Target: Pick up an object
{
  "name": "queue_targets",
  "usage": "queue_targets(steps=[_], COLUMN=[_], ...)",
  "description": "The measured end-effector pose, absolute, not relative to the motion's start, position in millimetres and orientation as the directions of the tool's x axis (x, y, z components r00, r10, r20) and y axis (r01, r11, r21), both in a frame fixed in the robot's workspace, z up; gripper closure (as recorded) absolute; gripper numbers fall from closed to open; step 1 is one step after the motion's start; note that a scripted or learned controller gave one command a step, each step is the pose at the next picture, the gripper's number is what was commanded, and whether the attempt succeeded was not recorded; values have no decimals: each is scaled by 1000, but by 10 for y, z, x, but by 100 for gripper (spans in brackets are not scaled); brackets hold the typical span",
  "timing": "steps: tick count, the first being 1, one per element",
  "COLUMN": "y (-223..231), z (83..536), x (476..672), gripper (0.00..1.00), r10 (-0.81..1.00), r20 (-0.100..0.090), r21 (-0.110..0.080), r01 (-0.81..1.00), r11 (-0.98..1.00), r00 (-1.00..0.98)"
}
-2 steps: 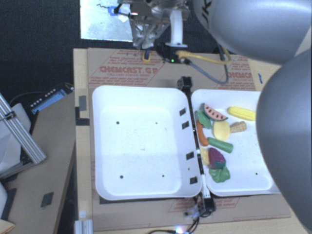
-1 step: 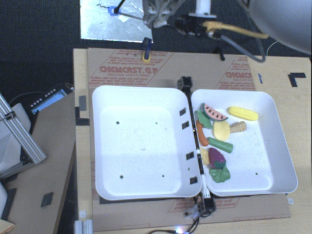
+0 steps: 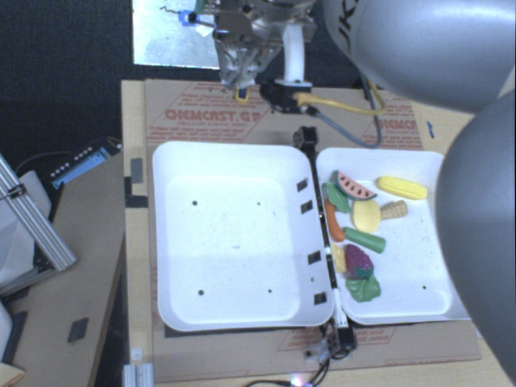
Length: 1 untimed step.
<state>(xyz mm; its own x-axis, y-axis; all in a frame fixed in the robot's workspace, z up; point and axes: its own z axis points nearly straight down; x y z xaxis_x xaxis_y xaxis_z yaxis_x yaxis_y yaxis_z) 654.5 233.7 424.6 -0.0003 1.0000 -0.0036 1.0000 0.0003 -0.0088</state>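
Here the left bin of smooth white plastic sits beside the right bin, which holds toy food — a watermelon slice, a corn cob, a carrot, a purple eggplant and green leafy pieces. The grey arm arches over the worktop's far edge; its pincer hangs above printed cardboard, whether spread or pressed together I cannot tell.
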Motion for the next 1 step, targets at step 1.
queue_targets(steps=[1], y=[2348], z=[5112], x=[6138], gripper=[100], r10=[1000], r20=[5], r21=[9], r01=[1000], r11=[6], r00=[-6])
